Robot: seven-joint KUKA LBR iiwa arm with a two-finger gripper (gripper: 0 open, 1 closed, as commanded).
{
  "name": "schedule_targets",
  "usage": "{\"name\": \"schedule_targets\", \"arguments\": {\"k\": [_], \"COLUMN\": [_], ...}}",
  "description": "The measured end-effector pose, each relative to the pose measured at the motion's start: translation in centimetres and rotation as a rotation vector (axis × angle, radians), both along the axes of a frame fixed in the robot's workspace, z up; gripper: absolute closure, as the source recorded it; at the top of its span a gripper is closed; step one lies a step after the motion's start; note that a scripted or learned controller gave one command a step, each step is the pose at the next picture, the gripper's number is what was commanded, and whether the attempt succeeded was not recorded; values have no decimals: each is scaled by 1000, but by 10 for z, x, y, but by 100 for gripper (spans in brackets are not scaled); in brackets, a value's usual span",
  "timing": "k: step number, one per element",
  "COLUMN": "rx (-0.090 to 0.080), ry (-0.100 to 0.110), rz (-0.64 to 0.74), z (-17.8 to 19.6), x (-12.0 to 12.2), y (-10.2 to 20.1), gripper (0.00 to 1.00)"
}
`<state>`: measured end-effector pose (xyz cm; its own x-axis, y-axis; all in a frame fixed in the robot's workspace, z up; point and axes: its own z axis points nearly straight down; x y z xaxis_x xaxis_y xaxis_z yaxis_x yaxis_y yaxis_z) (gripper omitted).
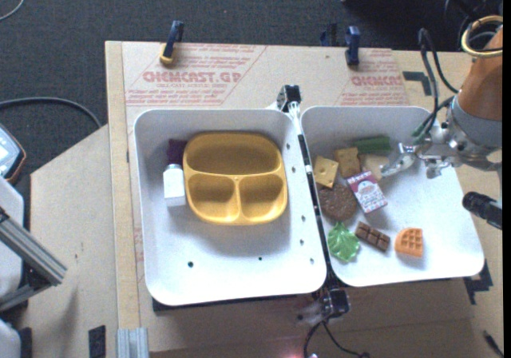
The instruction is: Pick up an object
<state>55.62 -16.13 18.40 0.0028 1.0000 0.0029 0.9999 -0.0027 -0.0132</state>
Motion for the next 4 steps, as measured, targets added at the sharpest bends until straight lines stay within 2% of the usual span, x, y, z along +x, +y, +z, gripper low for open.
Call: {"name": "schedule_targets", "arguments": {"k": [1,2,3,4], "rx": [-3,0,4,-1], "ry": [-13,-5,-14,-27], "rz": [3,3,3,5], "z": [6,-52,-97,-80], "x": [3,-5,-2,1], "y": [0,7,9,8], "gripper": [0,0,0,100]}}
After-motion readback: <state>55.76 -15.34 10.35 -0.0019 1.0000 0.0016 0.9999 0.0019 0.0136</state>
